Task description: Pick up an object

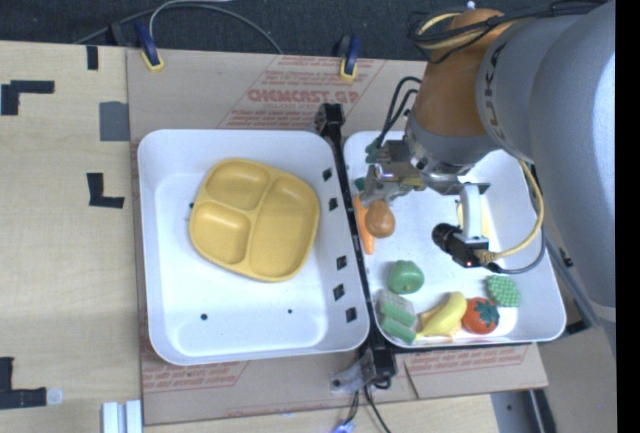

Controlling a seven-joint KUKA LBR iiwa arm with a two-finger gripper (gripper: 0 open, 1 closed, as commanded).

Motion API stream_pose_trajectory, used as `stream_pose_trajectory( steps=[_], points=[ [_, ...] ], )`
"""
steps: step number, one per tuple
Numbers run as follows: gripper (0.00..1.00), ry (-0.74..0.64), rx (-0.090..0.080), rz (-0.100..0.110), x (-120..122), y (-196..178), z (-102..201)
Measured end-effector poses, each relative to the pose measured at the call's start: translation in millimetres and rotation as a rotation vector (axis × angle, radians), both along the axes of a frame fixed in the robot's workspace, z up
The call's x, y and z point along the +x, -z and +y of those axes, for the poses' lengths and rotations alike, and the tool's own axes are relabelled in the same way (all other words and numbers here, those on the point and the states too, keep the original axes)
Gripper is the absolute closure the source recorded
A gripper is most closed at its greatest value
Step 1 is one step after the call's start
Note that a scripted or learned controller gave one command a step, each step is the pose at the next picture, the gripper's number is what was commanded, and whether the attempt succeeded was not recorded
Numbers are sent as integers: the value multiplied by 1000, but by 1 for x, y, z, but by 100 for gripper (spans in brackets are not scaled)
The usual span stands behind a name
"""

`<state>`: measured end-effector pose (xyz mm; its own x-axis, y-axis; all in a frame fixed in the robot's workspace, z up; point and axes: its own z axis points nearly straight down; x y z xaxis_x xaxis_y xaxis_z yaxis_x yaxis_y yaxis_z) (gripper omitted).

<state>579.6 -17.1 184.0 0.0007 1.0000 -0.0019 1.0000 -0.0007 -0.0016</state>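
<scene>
Camera view | we saw claw low over right bin, near divider | tan egg-shaped toy just beneath it, likely our target | couldn't tell whether claw was holding anything.

Two white bins side by side on a cardboard-covered bench.
The left bin holds a yellow divided plate toward its far edge. Two blue-and-yellow clamps grip the cardboard sheet's far edge, near a cable.
</scene>
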Motion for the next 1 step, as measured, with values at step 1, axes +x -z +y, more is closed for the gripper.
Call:
stream_pose_trajectory(
  steps=[1],
  points=[
    [100, -2, 2, -1, 19, -27, 13]
  ],
)
